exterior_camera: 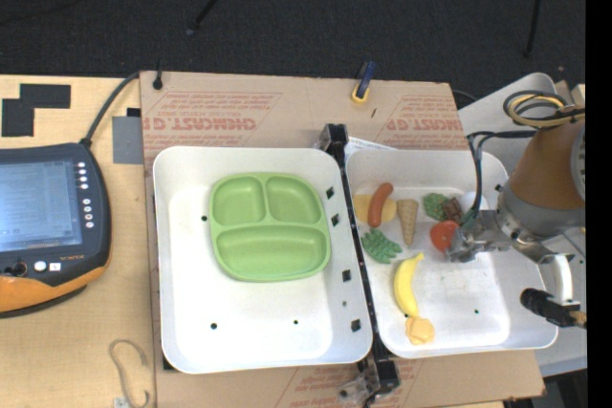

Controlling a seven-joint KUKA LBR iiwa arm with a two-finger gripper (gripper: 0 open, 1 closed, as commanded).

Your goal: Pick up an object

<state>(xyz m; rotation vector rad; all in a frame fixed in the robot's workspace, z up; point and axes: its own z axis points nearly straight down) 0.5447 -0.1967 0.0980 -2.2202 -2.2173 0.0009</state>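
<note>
- Reaching in from the right, the grey arm (550,196) with its orange band has its claw (466,239) low over the right bin (483,325), at that bin's upper right part.
- The claw sits just beside a red tomato-like toy (443,234), on its right; whether they touch I cannot tell.
- Whether the claw is spread or pressed together I cannot tell; nothing shows between its tips.
- Just above the red toy lies a dark green leafy toy (440,204).
- Left of these, a tan cone (408,220) points downward, and a reddish sausage (381,203) lies tilted beside it, next to a small yellow piece (362,206) near the bin's left wall.
- A green ridged leaf toy (381,246) lies below the sausage.
- A yellow banana (406,283) lies near the middle of the right bin, and an orange-yellow lump (419,330) sits at its lower end.
- The left bin (191,320) holds a light green divided plate (271,226), lying flat with three compartments.
- Both bins rest on cardboard (239,115) on the worktop (57,339).
- A tablet-like pendant (48,210) with a lit screen and an orange edge lies at the far left of the worktop.
</note>
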